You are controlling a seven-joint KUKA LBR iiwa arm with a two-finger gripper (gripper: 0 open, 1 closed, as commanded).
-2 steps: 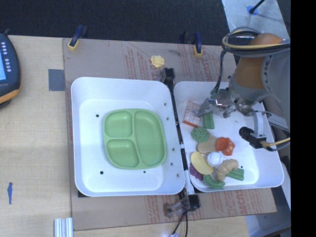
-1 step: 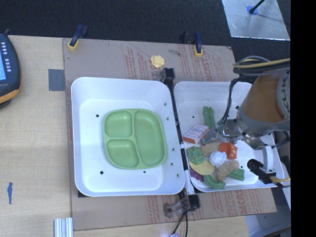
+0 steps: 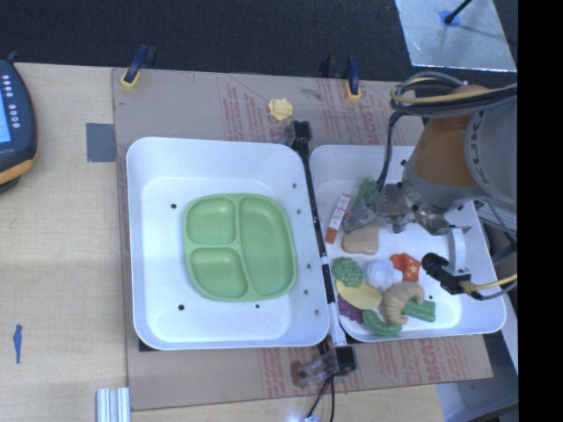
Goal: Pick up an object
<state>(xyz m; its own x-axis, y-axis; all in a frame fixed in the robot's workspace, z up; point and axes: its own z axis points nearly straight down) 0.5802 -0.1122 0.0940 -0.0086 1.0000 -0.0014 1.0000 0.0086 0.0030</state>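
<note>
White bins sit side by side: the left bin [image 3: 149, 236] bears a green divided plate [image 3: 239, 247], while the right bin [image 3: 479, 319] holds small toy foods [image 3: 387, 293], probably light, hard and slippery, best pinched across narrow middles. Whether the gripper [image 3: 387, 205] holds anything, I cannot tell. Cardboard [image 3: 202, 104] covers the wooden bench [image 3: 53, 262].
</note>
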